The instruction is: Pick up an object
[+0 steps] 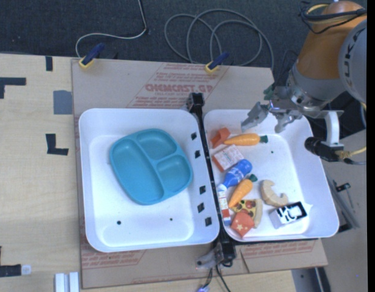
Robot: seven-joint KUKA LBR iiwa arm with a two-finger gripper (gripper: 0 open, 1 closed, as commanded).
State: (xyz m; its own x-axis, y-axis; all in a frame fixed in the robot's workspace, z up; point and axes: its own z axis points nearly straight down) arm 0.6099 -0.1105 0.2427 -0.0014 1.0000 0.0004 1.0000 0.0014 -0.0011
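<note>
One toy carrot (243, 140) lies near the right bin (318, 181)'s far edge, light, stiff, probably slick; grip across its middle. Above it the tool (267, 118) hangs spread wide, holding nothing.

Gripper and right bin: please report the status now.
Gripper open, above far end of right bin, holding nothing. Nearest item: carrot, just below fingers, untouched. Other toys piled along bin's left side; nothing blocking.

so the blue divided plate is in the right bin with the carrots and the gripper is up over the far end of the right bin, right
Not quite. The camera view shows the blue divided plate alone in the left bin, not the right one. The carrots do lie in the right bin, and the gripper is over its far end.
</note>
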